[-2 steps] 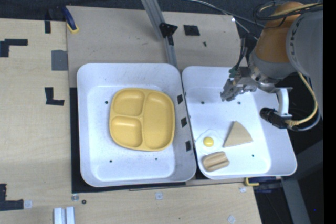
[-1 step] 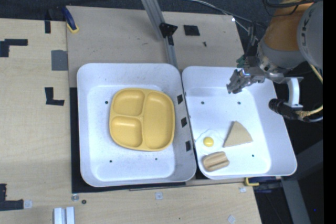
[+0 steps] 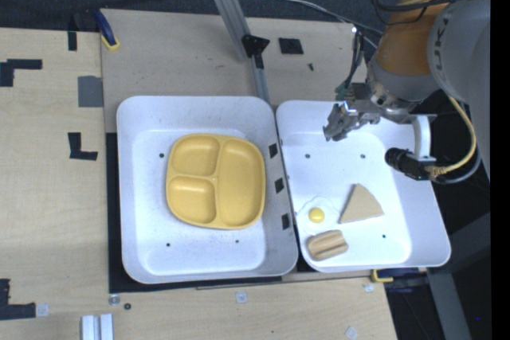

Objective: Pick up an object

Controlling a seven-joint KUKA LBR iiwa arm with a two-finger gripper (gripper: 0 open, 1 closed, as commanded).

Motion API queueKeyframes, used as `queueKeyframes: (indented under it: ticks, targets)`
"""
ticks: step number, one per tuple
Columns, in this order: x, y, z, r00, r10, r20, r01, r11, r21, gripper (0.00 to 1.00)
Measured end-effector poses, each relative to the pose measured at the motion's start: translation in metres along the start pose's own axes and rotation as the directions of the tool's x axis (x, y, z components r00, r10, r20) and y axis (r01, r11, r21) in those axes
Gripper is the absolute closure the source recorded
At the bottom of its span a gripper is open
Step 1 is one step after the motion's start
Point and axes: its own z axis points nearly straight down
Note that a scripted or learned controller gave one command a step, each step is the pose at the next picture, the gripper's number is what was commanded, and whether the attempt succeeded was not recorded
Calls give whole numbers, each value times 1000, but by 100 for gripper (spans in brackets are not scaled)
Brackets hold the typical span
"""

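Note:
The right bin [image 3: 398, 251] holds three toy foods near its front: a fried egg [image 3: 316, 213] with a yellow yolk, a tan wedge like a cheese or bread slice [image 3: 361, 205], and a brown bread roll [image 3: 326, 244]. My gripper [image 3: 339, 126] hangs over the back of the right bin, well behind these items and apart from all of them. Nothing shows between its fingers.
The left bin [image 3: 143, 251] carries a yellow divided plate [image 3: 215, 179] in its middle. A grey metal pole [image 3: 231, 8] slants down to the bins' back edge. A black cable connector [image 3: 402, 162] hangs by the arm over the right bin.

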Motion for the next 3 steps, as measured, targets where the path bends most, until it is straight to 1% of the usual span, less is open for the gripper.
queueKeyframes:
  ticks: [1,2,3]
  targets:
    - [56,5,-11,1000,-2,0,2,1000,-1,100]
    - [111,4,0,1000,-1,0,1,1000,2,100]
    - [172,2,3,1000,-2,1,2,1000,1,100]
